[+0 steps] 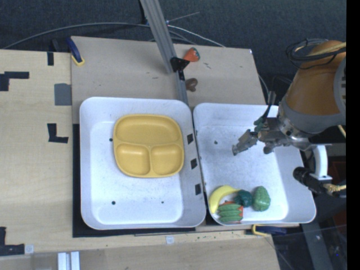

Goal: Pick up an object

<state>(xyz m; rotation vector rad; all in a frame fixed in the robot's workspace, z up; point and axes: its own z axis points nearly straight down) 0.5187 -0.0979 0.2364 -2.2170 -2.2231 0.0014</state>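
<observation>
My gripper (pixel 243 145) hangs over the middle of the right bin (pixel 292 210), reaching in from the right side, with the orange band (pixel 312 89) of my arm above it. From this angle I cannot tell how the gripper is set, and I see nothing caught in it. Beneath it the bin floor is plain white with a few dark specks.

The things to pick lie bunched in the near corner of that same bin, well apart from my gripper: a yellow banana (pixel 219 196) curling along the left, a red and green striped piece (pixel 230 211) just below it, a dark teal piece (pixel 244 198) in the middle and a green lumpy piece (pixel 261 198) on the right. They touch or nearly touch one another.

In the left bin (pixel 93 207) a yellow divided tray (pixel 149 145) sits toward the far end, with one large compartment and two small ones.

No label, brand or writing is readable on any of these; the black marks on the bench (pixel 34 173) are only tape shapes.
</observation>
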